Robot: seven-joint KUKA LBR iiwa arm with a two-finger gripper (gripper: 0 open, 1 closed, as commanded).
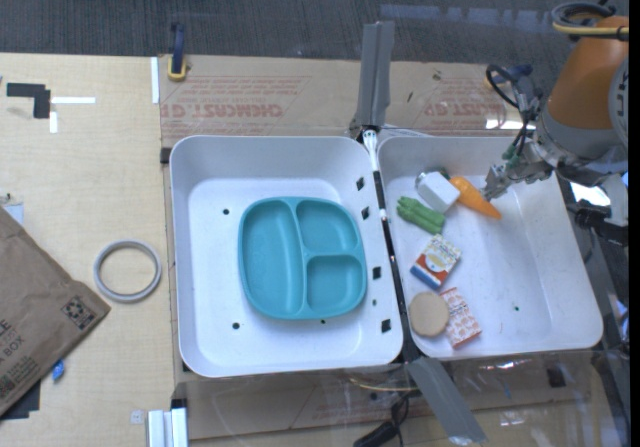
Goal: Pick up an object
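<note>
Camera view puts your gripper [497, 181] right at the carrot [474, 197], probably lined up for a grab; you cannot tell its state.

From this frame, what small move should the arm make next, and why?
Probably a short drop onto the orange carrot-shaped toy. The gripper sits at that toy's right end in the right white bin, and nothing shows between its fingers. The white block touches the toy's left end, so it should close at the right end.
</note>
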